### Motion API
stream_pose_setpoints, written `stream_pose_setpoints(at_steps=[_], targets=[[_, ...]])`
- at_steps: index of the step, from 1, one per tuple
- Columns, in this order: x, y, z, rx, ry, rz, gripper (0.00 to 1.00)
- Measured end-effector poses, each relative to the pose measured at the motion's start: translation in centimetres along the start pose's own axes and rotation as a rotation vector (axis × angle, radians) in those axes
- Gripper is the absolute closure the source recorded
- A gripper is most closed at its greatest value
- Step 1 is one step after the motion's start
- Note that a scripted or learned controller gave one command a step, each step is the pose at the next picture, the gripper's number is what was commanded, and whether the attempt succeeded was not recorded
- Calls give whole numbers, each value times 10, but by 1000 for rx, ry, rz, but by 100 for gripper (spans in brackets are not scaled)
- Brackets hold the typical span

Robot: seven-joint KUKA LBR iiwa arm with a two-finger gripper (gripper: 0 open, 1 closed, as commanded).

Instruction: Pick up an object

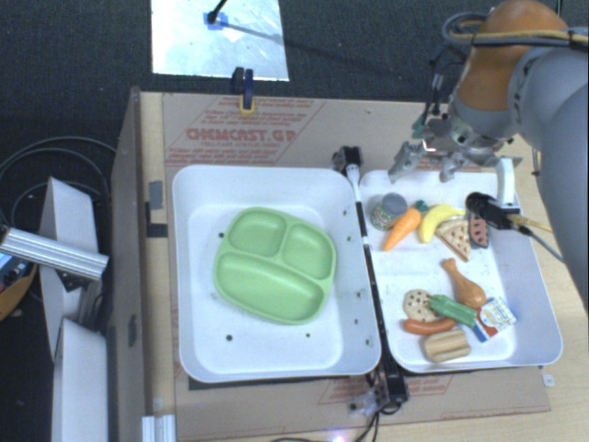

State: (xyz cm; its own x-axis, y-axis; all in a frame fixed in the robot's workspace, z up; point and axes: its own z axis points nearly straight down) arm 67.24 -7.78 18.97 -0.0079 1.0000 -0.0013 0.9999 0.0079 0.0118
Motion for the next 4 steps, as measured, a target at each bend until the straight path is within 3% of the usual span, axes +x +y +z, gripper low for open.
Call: stream_pose_setpoints(at_steps=[1, 2, 3, 4], targets=[[-38, -61, 69, 17, 1, 11, 0], [-78, -37, 97, -3, 7, 6, 0], [-77, -35, 81, -9, 4, 1, 100], [-77, -37, 84, -4, 4, 1, 0]])
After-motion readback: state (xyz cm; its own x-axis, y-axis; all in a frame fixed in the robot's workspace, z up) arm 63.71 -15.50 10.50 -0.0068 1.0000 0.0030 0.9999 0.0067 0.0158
